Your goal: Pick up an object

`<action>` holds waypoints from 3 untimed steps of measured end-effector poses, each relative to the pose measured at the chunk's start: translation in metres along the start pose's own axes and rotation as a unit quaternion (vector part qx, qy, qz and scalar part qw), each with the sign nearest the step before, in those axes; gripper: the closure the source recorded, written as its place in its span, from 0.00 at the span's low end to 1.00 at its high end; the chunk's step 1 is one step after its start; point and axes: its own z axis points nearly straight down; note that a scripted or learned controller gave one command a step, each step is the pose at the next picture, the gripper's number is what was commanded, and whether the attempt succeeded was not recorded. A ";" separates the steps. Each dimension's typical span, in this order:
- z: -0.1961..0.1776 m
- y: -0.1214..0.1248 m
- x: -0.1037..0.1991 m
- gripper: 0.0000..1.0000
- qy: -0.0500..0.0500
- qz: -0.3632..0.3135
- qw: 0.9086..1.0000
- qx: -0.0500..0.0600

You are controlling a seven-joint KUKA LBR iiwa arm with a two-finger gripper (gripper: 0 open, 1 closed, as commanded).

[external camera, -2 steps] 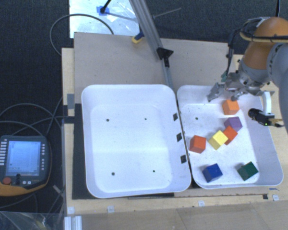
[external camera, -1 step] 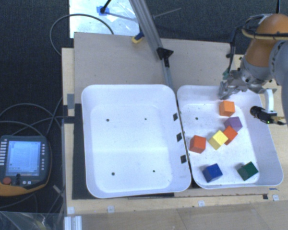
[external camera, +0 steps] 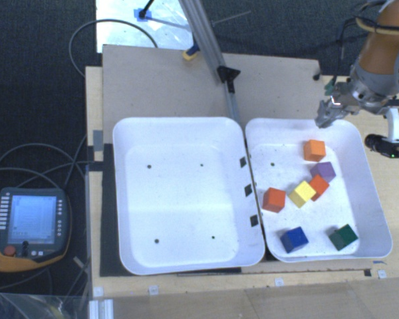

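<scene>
A tan table (external camera: 286,291) carries two white bins: the left bin (external camera: 179,128), then the right bin (external camera: 369,198) holding coloured cubes, an orange cube (external camera: 314,150) uppermost. The end effector (external camera: 327,115) hovers at its far rim; its grip cannot be told.

The grey arm (external camera: 384,52) with its orange band reaches in from the right, wrist bent downward and leftward, its pincer (external camera: 324,115) pointing down at the upper right.

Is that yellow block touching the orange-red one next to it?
Touching. The camera view shows the yellow block pressed against the orange-red block with no white bin floor between them.
</scene>
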 end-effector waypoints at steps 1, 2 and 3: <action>-0.048 0.002 0.000 1.00 0.000 -0.001 1.000 0.000; -0.050 -0.016 0.060 1.00 0.002 -0.004 1.000 0.003; -0.060 -0.035 0.112 1.00 0.003 -0.004 1.000 0.004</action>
